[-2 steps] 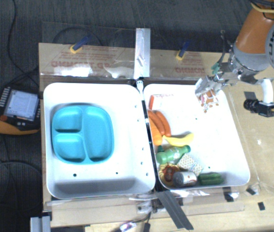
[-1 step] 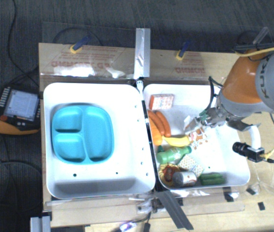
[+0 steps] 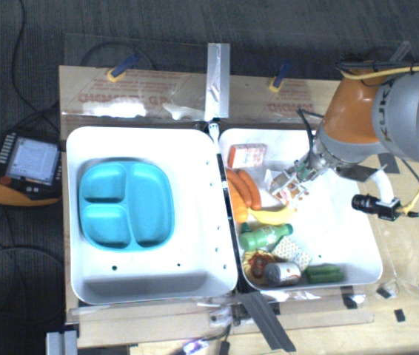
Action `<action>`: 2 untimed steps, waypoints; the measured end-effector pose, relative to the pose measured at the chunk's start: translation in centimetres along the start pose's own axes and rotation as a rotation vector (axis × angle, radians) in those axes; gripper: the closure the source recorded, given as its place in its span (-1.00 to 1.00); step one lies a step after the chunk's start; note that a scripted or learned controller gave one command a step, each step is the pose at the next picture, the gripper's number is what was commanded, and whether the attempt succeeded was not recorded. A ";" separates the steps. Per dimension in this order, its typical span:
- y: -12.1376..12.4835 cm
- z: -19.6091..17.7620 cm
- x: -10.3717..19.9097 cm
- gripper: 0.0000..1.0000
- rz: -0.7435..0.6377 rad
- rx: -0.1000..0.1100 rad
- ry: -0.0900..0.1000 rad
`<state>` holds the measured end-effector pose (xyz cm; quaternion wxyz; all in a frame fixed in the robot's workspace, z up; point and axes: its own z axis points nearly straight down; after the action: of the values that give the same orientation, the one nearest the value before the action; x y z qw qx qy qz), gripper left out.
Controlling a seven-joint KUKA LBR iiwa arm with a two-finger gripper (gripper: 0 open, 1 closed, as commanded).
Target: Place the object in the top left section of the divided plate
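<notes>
A blue divided plate (image 3: pixel 126 203) lies in the left white bin (image 3: pixel 91 272), with two small sections on its left side and one long section on its right. My gripper (image 3: pixel 297 177) reaches down into the right bin (image 3: pixel 350 235), directly over a small white and red packet (image 3: pixel 286 191) near the bin's middle. Whether it touches the packet cannot be made out. The arm's orange band (image 3: pixel 350 113) sits above the bin's far right corner.
The right bin's left half is crowded: an orange box (image 3: pixel 246 155), orange sausages (image 3: pixel 242 187), a yellow banana (image 3: pixel 270 216), a green bottle (image 3: pixel 266 236), a checkered packet (image 3: pixel 293 251), a can (image 3: pixel 283 273) and a green cucumber (image 3: pixel 323 274). A black fitting (image 3: pixel 372 204) hangs at the right.
</notes>
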<state>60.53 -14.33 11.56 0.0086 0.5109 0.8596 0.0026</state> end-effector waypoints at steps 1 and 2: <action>-2.5 1.4 2.1 1.00 -0.246 -0.017 -0.020; -7.7 1.2 5.6 1.00 -0.355 -0.026 -0.033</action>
<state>51.11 -13.06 10.22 0.0299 0.3509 0.9359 0.0037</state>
